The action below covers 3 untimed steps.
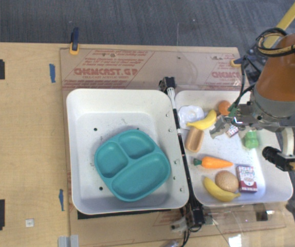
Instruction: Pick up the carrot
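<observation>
The carrot [215, 163], orange with a green top at its left end, lies flat in the middle of the right bin [281, 192]. My gripper [223, 127] hangs over the upper part of that bin, up and slightly right of the carrot and apart from it. Its fingers point left toward a yellow banana [203, 121]. Nothing shows between them, and the gap is too small to read.
Around the carrot lie a bread roll [194, 139], a second banana [218, 190], a tan egg-shaped item [226, 180], a red carton [246, 178], a green item [251, 139] and an orange fruit [223, 107]. The left bin [83, 112] holds a teal divided plate [132, 164].
</observation>
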Tool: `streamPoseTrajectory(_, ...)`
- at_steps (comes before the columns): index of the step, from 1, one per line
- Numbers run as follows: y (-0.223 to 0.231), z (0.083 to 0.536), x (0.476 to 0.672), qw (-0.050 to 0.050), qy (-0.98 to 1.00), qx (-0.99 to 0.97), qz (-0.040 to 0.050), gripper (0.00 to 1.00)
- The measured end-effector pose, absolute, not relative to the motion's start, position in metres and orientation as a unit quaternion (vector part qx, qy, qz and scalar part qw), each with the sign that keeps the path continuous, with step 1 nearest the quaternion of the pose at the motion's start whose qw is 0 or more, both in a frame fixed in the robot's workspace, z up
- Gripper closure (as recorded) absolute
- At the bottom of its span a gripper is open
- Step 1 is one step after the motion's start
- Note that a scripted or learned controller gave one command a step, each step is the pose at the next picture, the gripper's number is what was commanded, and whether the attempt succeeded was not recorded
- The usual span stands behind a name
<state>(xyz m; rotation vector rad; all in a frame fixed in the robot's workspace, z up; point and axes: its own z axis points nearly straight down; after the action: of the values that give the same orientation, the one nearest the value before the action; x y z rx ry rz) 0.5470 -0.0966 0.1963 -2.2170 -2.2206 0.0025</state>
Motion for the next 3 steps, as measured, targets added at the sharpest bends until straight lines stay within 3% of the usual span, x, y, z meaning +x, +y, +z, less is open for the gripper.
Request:
streamPoseTrajectory(1, -0.0919, 0.1044, 0.491, 0.002, -0.638, -0.77, -0.0047, 0.0)
streamPoseTrajectory(2, -0.0917, 0.0954, 0.4894, 0.006, -0.553, -0.833, -0.0124, 0.0)
streamPoseTrajectory(3, -0.0916, 0.1042, 0.4927, 0.003, -0.552, -0.834, -0.0145, 1.0)
